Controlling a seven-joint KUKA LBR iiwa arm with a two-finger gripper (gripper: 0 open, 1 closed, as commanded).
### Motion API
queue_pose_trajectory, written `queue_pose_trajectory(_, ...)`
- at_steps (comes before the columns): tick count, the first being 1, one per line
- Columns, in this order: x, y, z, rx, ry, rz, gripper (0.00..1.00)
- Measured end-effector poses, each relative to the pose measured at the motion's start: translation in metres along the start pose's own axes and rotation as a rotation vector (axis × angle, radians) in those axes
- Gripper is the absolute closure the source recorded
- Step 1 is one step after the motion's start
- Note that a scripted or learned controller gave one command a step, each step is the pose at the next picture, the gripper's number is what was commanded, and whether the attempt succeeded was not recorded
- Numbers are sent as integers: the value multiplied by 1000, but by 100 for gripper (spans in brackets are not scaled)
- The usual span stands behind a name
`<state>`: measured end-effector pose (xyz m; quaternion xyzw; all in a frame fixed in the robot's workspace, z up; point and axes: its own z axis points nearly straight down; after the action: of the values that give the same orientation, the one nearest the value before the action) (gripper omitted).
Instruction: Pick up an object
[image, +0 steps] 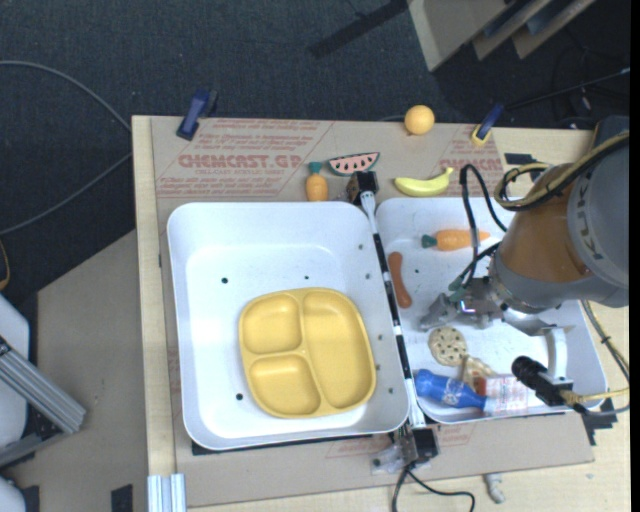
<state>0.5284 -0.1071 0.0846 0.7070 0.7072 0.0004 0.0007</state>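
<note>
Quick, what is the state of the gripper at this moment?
Gripper: low in the right bin, just above the cookie; open or closed cannot be told.

carrot (455, 239), hotdog (399, 279), cookie (447, 345) (right bin)

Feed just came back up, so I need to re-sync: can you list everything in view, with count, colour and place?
bins: 2, white, side by side on the bench
divided plate: 1, yellow, left bin
carrot: 1, orange, right bin, top
sausage: 1, reddish, right bin, left wall
cookie: 1, tan, right bin
bottle: 1, blue, right bin, front
banana: 1, yellow, behind the bins
watermelon slice: 1, red-green, behind the bins
orange ball: 1, bench's back edge
arm: 1, grey and orange, over right bin
end effector: 1, low above the cookie
</note>
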Motion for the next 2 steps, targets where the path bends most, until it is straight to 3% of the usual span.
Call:
queue_pose_trajectory(1, 0, 0, -10, -2, -1, 0, 100)
queue_pose_trajectory(2, -16, 34, -96, -1, -1, -1, 100)
